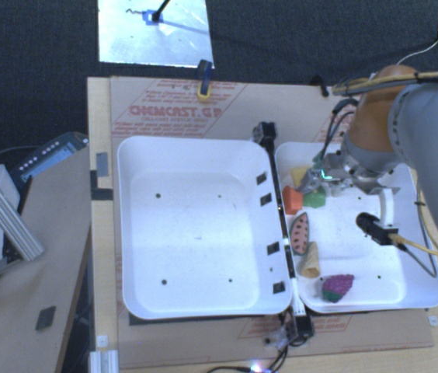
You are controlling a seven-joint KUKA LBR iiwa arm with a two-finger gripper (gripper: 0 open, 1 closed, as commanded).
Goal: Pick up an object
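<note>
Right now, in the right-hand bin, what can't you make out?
Camera view:
1. The claw: the grey wrist above it hides whether it grips anything.
2. The small pale yellow toy: partly covered by the claw, shape unclear.
3. The small green plastic block: its top is under the claw.

Along the left side of the right bin lie a yellow piece, an orange block touching a green block, a watermelon slice, a tan cone and purple grapes.
</note>
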